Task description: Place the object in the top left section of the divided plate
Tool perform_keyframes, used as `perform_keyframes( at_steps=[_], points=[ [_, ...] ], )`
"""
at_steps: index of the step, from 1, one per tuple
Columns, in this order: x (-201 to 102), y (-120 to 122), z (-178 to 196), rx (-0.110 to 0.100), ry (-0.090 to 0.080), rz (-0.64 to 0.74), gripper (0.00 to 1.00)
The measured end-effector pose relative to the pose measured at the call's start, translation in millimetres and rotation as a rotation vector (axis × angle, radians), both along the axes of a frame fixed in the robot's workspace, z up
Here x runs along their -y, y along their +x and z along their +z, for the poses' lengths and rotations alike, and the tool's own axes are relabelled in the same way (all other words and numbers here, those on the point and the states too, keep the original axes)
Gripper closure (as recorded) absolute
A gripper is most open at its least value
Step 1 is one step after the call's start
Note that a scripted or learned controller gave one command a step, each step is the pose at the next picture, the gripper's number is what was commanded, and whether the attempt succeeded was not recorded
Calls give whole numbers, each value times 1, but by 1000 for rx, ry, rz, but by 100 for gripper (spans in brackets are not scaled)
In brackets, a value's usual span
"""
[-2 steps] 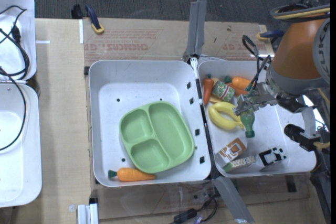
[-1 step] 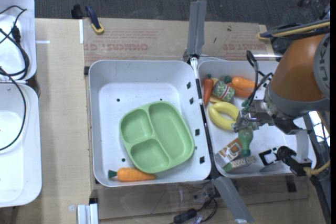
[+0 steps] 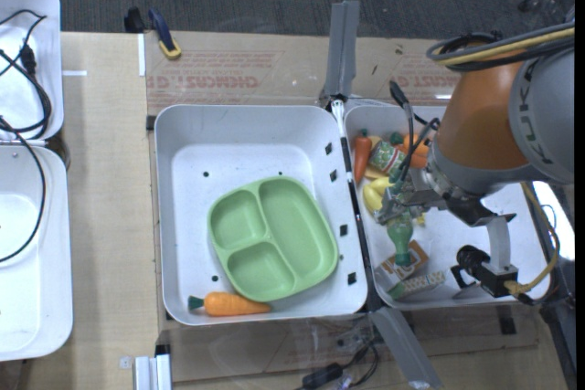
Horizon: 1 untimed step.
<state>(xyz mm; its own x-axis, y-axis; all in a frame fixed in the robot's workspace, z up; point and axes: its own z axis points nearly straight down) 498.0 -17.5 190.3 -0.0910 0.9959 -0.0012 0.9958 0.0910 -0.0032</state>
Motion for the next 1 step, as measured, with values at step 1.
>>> perform_keyframes(
  at_steps=[1],
  points=[
    [96, -20, 98, 2, -1, -89, 100]
  ],
)
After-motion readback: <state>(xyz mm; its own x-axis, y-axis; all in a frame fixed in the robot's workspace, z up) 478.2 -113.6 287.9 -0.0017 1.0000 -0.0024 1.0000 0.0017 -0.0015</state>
